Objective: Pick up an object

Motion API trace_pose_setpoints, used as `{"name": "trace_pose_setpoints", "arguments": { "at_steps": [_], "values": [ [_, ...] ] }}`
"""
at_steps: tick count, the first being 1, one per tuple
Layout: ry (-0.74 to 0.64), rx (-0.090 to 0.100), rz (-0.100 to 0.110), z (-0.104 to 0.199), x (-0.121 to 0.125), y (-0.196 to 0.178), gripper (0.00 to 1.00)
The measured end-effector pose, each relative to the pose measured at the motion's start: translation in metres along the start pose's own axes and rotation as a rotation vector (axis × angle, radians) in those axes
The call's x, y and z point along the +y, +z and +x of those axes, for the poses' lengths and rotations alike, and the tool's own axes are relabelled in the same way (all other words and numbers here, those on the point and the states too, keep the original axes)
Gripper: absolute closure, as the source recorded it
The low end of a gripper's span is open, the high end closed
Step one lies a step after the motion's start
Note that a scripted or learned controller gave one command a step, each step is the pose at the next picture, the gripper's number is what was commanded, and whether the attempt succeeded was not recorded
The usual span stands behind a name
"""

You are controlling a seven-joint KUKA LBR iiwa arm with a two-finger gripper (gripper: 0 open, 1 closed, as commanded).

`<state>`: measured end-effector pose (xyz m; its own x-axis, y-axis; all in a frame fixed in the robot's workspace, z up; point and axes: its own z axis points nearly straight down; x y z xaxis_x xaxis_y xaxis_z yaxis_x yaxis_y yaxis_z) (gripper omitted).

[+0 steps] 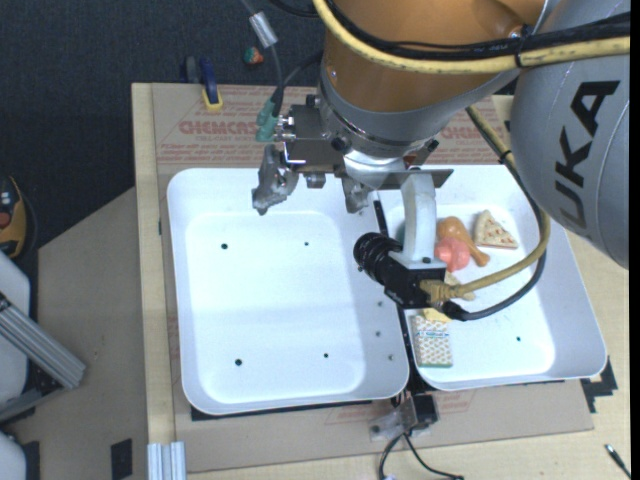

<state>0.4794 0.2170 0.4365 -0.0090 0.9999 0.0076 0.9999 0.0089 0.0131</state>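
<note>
Camera view: red lettering reading "CHEMCAS" [222, 127] is printed on the brown board under the bins, and the letters "UKA" [590, 153] are seen on the grey arm. In the right bin [560, 343], a pink and tan chicken leg toy [455, 243] is laid near the bin's far side, just beside a triangular pizza slice toy [495, 231]. A small patterned packet [433, 344] is laid near the bin's front left corner. The left bin [270, 368] is seen beside it. The pincer [308, 196] is hung over the far edge of the left bin, its fingers apart with nothing between them.
</note>
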Motion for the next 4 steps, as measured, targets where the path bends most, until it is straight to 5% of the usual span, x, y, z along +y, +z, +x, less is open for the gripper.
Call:
{"name": "trace_pose_setpoints", "arguments": {
  "at_steps": [1,2,3,4],
  "values": [
    [0.006,-0.007,0.01,-0.004,0.0,-0.004,1.0],
    [0.006,-0.002,0.0,0.009,0.028,-0.104,1.0],
    [0.012,-0.008,0.016,-0.031,0.0,-0.1,1.0],
    [0.006,-0.015,0.031,0.009,-0.003,0.064,1.0]
  ]
}}
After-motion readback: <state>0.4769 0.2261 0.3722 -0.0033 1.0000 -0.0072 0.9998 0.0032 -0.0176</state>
